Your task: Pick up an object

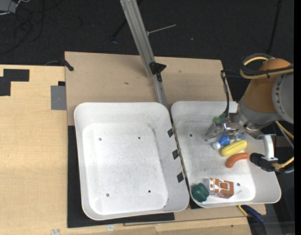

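Note:
My gripper [223,129] hangs low over the upper middle of the right bin [194,116], reaching in from the right under the grey and orange arm [262,94]. Just below it lies a small blue object [222,142], touching a yellow oblong piece [234,147]. An orange sausage-shaped piece [237,159] lies a little lower. A small green bit [219,118] shows beside the wrist. Near the bin's front edge sit a dark green lump [200,192] and an orange-and-white box [222,187]. The arm hides what is directly under the gripper.
The left bin [123,158] stands beside the right one, with black clips [175,153] along their shared rim. A slanted metal rail [141,43] rises behind the bins. A black and white fixture [267,156] sits at the right bin's right edge.

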